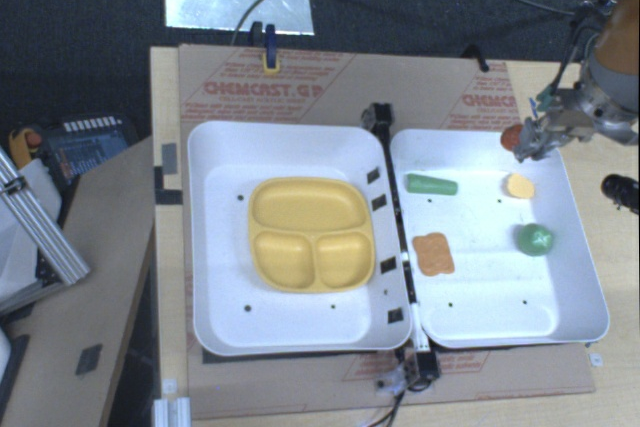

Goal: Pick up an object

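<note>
Dark carpet surrounds a cardboard-topped bench point(330, 80) bearing two white bins side by side.

Gripper point(528, 141) sits at upper right of the frame, over the far right corner of the right bin point(500, 310). Whether its fingers are open or closed cannot be told at this size. A red-orange item point(512, 136) sits just beside or under the tip at the bin rim; whether it is gripped cannot be confirmed.

Right bin contents: a yellow disc point(519, 186) just below the gripper; a green ball point(534, 239) lower right; a green cylinder point(431, 184) upper left; an orange slab point(433, 254) near the divider. All lie apart from one another. Left bin point(215, 315) holds a yellow tray point(310, 233) with three compartments.

Assessment: the step in hand appears to be an approach or grasp at the far corner. The rim is close, so a wall strike is the main risk. A vertical descent centred on the item, with the closing line kept off the wall, looks soundest. The yellow disc, lying flat and clear, seems the easier alternative; the ball may roll.
</note>
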`<state>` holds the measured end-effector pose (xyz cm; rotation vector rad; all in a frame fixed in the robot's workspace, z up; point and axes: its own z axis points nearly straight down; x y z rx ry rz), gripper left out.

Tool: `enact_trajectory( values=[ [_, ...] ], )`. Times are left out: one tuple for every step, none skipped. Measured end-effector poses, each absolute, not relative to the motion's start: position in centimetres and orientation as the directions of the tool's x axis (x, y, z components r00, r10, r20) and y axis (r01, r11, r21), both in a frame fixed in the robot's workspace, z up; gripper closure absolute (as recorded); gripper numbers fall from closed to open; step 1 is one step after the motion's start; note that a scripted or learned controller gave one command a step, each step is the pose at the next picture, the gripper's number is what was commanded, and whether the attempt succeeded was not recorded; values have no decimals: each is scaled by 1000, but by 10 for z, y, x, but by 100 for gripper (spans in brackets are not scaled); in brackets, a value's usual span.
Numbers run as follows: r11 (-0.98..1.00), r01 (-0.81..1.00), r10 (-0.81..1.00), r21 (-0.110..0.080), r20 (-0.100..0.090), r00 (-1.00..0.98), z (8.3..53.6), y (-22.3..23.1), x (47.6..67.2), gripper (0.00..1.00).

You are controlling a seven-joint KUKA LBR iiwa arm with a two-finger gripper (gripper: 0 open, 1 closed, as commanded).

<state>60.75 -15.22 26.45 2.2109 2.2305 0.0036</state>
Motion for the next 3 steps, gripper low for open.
enact_trajectory(
  values=[
    [10, 1000, 1000, 2, 2, -10, 249, -99, 616, 100],
    [10, 1000, 1000, 2, 2, -10, 255, -45, 622, 100],
    [10, 1000, 1000, 2, 2, -10, 240, 7, 636, 100]
  ],
)
